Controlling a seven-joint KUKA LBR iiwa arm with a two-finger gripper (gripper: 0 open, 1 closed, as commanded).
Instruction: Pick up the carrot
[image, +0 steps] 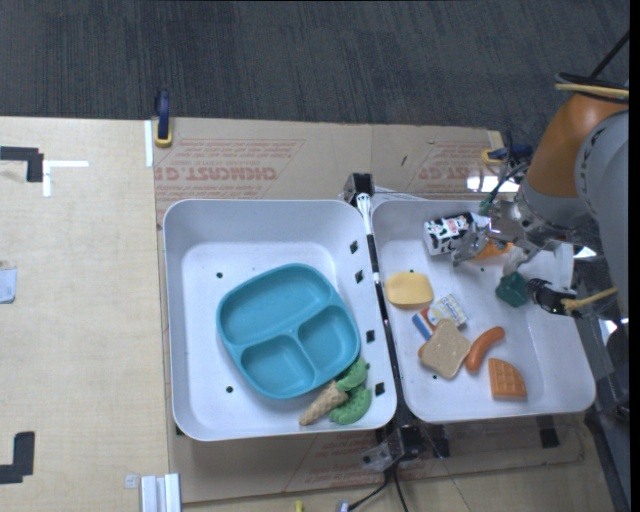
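so the carrot (490, 250) sits at the upper right of the frame, in the right bin (560, 395), orange bit right at the claw (478, 243), which is down on it; can't tell how the claw is set from here. Left bin (180, 330) holds a blue divided plate (288, 330). Both sit on brown cardboard (250, 165) with red mirrored print I can't really read, dark carpet (300, 55) up top

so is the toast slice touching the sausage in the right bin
Touching, it seems. The camera view shows the toast slice with its right edge against the lower end of the sausage, no white gap between.
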